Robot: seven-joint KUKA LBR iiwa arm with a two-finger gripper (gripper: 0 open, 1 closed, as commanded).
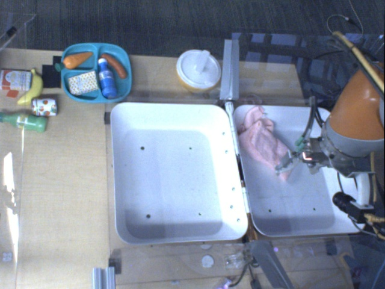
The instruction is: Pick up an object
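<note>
Wooden bench (60,179) under dark carpet, bearing two white bins side by side. Left bin (174,173) bare. Right bin (289,215) holding a crumpled pink cloth (260,140) against its upper-left corner. Grey arm (355,125) with orange band reaching in from the right, hanging over the right bin. Gripper (287,161) low at the cloth's lower right edge, touching or just beside it; finger spread impossible to tell. Blue divided tray (123,77) of toy food and a white lidded bowl (198,69) beyond the bins.
</note>
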